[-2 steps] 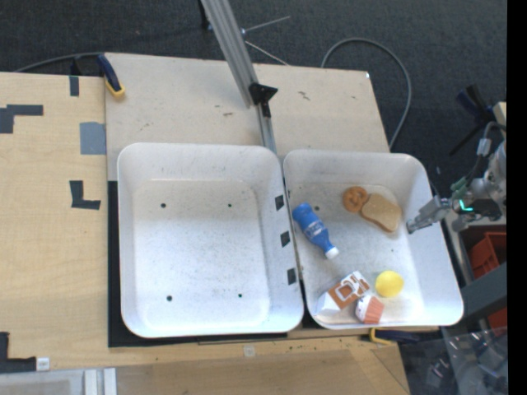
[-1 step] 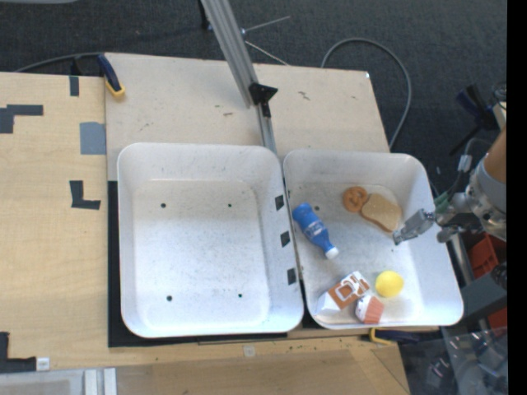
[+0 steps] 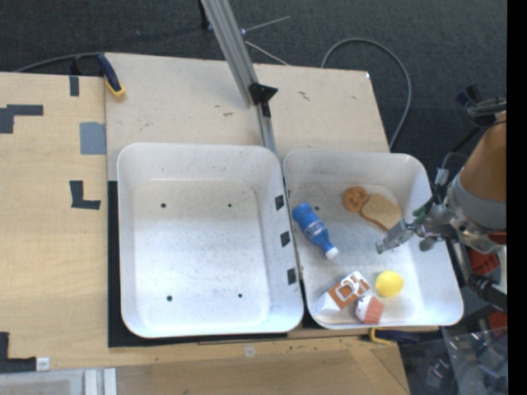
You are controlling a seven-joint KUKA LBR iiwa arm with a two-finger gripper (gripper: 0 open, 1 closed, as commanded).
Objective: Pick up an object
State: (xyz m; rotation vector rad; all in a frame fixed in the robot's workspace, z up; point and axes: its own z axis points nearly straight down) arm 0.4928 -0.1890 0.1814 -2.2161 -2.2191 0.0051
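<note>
Mostly smooth: round yellow ball [image 3: 389, 284], blue bottle [image 3: 314, 230]

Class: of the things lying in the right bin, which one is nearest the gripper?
The tan slice, just left of the gripper. The blue bottle, yellow ball and carton lie farther off.

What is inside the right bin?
The right bin holds a blue bottle, bread, a brown disc, a yellow ball and a carton. Nothing looks covered.
</note>
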